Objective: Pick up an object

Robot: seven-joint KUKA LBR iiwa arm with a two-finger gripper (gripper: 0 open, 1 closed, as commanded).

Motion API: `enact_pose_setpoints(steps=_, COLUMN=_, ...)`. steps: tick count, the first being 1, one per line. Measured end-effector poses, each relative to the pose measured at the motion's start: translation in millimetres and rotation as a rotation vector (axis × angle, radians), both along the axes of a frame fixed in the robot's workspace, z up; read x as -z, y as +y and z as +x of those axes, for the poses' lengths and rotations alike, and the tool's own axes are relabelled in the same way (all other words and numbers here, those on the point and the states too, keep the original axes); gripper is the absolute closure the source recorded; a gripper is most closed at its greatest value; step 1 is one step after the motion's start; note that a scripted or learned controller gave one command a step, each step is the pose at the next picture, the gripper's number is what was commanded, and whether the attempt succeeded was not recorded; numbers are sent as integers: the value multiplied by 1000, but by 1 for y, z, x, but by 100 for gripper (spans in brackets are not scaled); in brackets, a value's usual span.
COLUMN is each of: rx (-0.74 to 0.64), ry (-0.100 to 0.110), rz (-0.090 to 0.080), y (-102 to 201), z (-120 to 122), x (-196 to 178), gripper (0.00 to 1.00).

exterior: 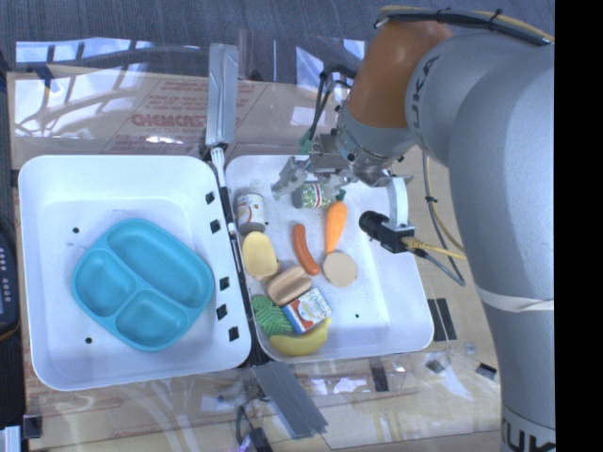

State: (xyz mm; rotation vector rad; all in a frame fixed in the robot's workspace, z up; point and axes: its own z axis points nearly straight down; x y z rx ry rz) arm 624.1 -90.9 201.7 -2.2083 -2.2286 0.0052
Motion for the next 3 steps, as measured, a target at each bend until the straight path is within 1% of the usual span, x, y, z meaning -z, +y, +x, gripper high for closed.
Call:
enact_pose_setpoints(steps=1, rx=-100, ry=-2, rz=-2, y=-76, z=9, x=76, gripper=0)
enact_pose_setpoints(steps=2, rx=-49, ry=-7, rz=-3, y=-87, z=7, x=107, gripper=0)
enact_pose_setpoints(steps=3, rx=-238, ry=-1, rz=2, y=-64, z=-46, x=110, gripper=0)
